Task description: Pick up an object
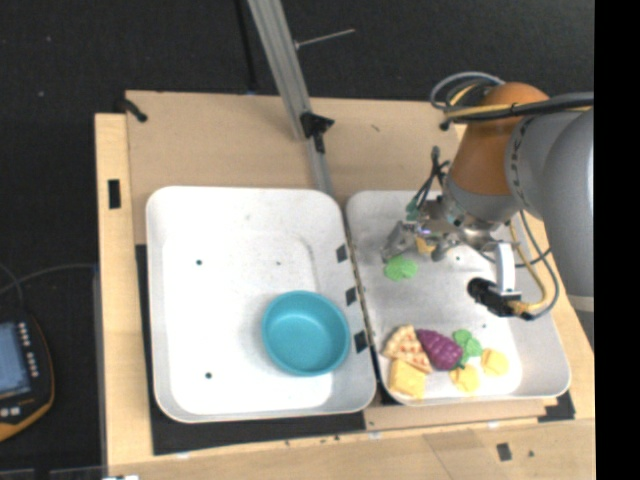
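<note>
Camera view: left bin holds teal bowl; right bin toy food; jaws' state unclear.

From my seat I see the gripper low in the right bin just above a small green piece, toy food heaped at lower right, a blue bowl in the left bin.

Too blurred to tell at the gripper; handheld screen cut off by left edge.
</note>
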`<state>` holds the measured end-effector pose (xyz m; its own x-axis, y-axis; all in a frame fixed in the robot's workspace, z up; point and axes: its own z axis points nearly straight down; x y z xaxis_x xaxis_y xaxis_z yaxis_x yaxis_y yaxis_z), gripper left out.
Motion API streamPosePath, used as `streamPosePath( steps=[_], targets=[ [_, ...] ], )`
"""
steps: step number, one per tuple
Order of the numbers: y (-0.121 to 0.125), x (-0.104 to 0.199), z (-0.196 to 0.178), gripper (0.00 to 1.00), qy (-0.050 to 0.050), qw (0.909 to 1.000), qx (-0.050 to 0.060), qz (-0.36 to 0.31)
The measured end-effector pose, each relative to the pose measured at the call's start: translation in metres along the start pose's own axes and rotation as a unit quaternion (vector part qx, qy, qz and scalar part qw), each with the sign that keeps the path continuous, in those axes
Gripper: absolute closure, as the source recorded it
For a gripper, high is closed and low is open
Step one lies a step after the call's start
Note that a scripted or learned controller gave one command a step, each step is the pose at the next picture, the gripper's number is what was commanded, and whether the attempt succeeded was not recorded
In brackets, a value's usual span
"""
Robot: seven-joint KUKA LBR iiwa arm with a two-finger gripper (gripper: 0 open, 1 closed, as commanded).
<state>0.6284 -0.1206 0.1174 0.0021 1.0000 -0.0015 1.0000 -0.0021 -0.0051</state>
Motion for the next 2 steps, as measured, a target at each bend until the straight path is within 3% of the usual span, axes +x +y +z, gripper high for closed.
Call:
streamPosePath(
  steps=[1,2],
  targets=[
    [0.003,-0.001,-0.015,1.00,0.000,1.0000,-0.005,0.003],
    [-0.006,-0.002,-0.066,1.00,0.000,1.0000,-0.006,0.001]
  ],
)
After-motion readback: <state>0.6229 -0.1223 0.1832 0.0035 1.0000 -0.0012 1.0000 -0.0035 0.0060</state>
